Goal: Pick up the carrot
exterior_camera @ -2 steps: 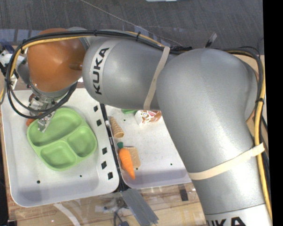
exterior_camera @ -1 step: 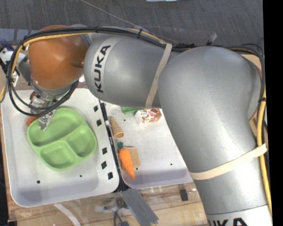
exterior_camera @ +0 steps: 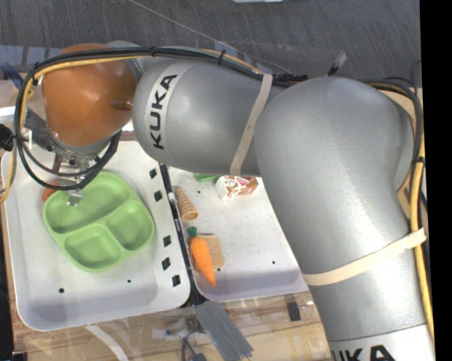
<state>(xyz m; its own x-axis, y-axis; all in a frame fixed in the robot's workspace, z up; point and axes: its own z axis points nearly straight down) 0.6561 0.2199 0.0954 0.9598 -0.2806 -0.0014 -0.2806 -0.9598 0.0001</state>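
Arm over the left bin, carrot in the right bin.

The carrot (exterior_camera: 202, 261) lies at the near left edge of the right bin (exterior_camera: 277, 245), beside a tan block (exterior_camera: 212, 251). The gripper (exterior_camera: 75, 191) hangs above a green 3-compartment plate (exterior_camera: 100, 219) in the left bin (exterior_camera: 36, 289); its grip state cannot be told.

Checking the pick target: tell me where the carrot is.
The carrot lies in the right bin, near its left wall and front edge, beside a tan block.

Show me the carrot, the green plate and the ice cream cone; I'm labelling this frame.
carrot (exterior_camera: 203, 262): camera view, middle of its orange body.
green plate (exterior_camera: 102, 245): camera view, floor of its lower compartment.
ice cream cone (exterior_camera: 187, 205): camera view, middle of the cone.
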